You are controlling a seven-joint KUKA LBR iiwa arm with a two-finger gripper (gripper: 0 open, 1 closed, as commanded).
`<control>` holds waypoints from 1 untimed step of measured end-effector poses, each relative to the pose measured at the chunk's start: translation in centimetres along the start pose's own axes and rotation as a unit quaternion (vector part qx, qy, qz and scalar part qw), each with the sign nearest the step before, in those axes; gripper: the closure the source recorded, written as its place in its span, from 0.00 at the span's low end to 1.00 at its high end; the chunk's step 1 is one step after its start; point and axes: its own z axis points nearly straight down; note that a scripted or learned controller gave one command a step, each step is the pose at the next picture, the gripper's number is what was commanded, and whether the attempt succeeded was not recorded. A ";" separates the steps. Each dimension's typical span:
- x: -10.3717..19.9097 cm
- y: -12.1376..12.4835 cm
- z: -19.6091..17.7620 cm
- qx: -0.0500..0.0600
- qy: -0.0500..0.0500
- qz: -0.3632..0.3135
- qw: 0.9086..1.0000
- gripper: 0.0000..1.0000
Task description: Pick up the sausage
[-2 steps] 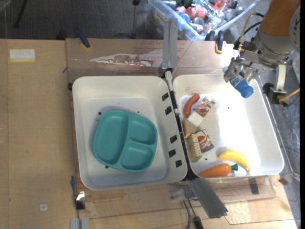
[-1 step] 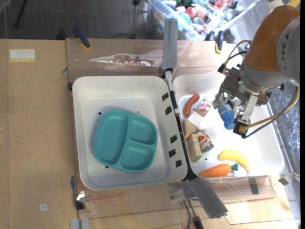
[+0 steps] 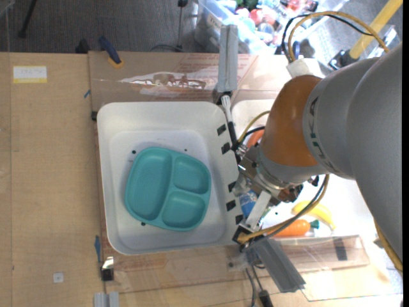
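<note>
Desk (image 3: 45, 171): light wood surface. Two shallow white bins sit directly on it, side by side, touching along a shared edge marked with black tape strips. Left bin (image 3: 112, 171) fully visible. Right bin (image 3: 358, 203) largely covered from above by the arm. A white label (image 3: 29, 73) lies near the desk's far-left corner. Brown cardboard sheet (image 3: 172, 69) lies behind the bins.

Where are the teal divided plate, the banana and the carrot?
teal divided plate (image 3: 167, 188): camera view, central ridge between compartments.
banana (image 3: 319, 214): camera view, yellow curved body.
carrot (image 3: 295, 228): camera view, orange body.
</note>
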 end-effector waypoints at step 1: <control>1.3 0.2 2.5 -0.021 0.004 -0.037 0.999 1.00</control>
